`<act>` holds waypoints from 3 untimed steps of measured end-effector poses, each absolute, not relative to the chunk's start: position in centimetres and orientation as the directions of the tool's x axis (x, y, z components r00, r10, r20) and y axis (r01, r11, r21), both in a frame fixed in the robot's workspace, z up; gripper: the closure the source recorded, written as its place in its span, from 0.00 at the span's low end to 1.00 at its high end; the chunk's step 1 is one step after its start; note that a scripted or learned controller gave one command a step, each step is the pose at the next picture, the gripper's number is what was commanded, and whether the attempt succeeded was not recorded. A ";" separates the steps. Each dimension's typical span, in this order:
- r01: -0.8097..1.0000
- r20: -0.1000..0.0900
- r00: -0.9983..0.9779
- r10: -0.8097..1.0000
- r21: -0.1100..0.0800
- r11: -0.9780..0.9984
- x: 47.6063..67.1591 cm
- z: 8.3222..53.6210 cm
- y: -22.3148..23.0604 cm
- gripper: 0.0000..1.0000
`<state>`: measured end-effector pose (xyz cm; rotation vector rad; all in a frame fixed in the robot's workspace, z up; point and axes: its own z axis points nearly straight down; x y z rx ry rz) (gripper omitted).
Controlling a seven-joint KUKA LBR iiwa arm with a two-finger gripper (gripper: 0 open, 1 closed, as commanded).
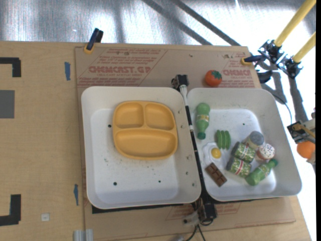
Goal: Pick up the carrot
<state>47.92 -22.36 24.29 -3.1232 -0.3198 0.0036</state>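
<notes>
1. Two white bins sit side by side on a sheet of printed cardboard (125,67). The left bin (100,185) holds a yellow divided plate (145,129) towards its far half.
2. The right bin (281,185) is crowded. A green bottle (202,119) stands near the shared wall, with a cluster of green pods (222,138) just beside it.
3. Nearer the front lie a fried egg (213,152) and a brown chocolate bar (216,174), close together.
4. To their right is a tight huddle: green-labelled cans (241,160), a grey-topped piece (256,138), a sprinkled doughnut (266,151) and a second green bottle lying on its side (261,172).
5. A tomato (213,78) rests on the cardboard behind the right bin, outside it.
6. As for the carrot, nothing inside the bins looks like one to me. An orange lump (306,149) sits at the picture's right edge, just beyond the right bin's rim; it might be the carrot, but it is cut off and I cannot be sure.
7. How the claw stands, apart or together, I cannot tell.
8. Two yellow poles (301,14) slant in at the far right corner.
</notes>
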 end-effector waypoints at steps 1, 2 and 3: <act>0.203 0.000 0.979 0.203 0.000 -0.979 48.0 25.1 -22.4 1.00; 0.202 -0.002 0.979 0.202 -0.002 -0.979 47.9 25.0 -22.4 1.00; 0.230 -0.001 0.973 0.230 0.000 -0.973 47.9 25.5 -22.4 1.00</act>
